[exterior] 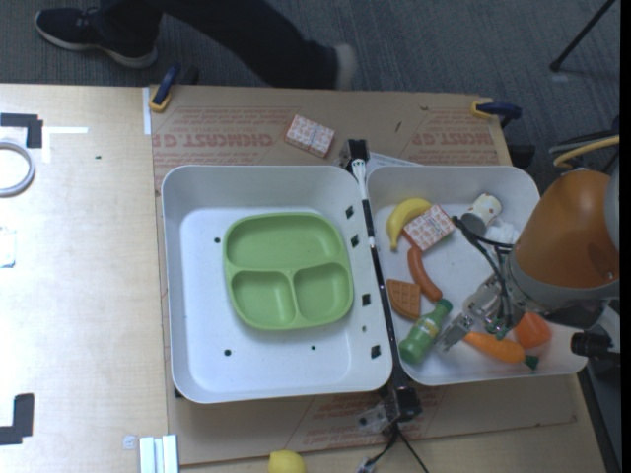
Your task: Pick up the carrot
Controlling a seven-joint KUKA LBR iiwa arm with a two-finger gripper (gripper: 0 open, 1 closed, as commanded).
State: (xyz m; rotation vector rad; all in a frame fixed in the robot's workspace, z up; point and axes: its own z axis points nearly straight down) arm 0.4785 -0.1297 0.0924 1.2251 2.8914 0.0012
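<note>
The carrot (496, 348), orange with a small green tip at its right end, lies along the front wall of the right bin (513, 179). My gripper (467, 322) hangs low over the front of that bin, just left of and above the carrot's left end. It sits between the carrot and a green bottle (424, 330). Nothing I can see is lifted off the bin floor. The arm's wide orange band (577, 230) covers the bin's right side.
The right bin also holds a banana (406, 216), a red-and-white box (429, 229), a sausage (425, 274), a waffle (403, 299) and an orange round piece (533, 330). A green divided plate (288, 269) lies in the left bin (187, 294). A small box (310, 135) lies behind the bins.
</note>
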